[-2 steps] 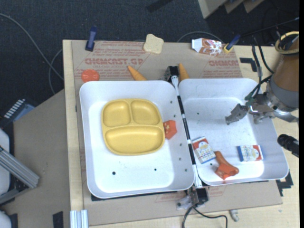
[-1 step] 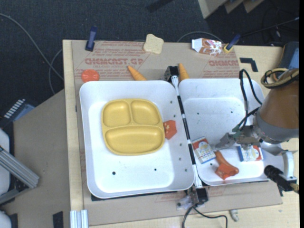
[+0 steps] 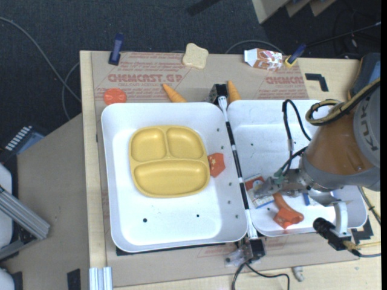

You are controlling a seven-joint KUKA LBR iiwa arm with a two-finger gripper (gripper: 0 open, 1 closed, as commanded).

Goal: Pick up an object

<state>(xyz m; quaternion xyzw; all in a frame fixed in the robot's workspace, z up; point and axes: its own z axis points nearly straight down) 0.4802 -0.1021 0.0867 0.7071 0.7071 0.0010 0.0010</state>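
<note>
Reaching in from the right, the grey-and-orange arm (image 3: 338, 150) lowers its gripper (image 3: 279, 185) into the right white bin (image 3: 260, 125), apparently just above a small orange plastic piece (image 3: 286, 212) near the front; whether it grips cannot be told. A yellow divided tray (image 3: 169, 162) fills the left bin (image 3: 121, 216).

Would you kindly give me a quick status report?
Gripper low in right bin. Orange object beside it, ungrasped. Small card close by.
</note>
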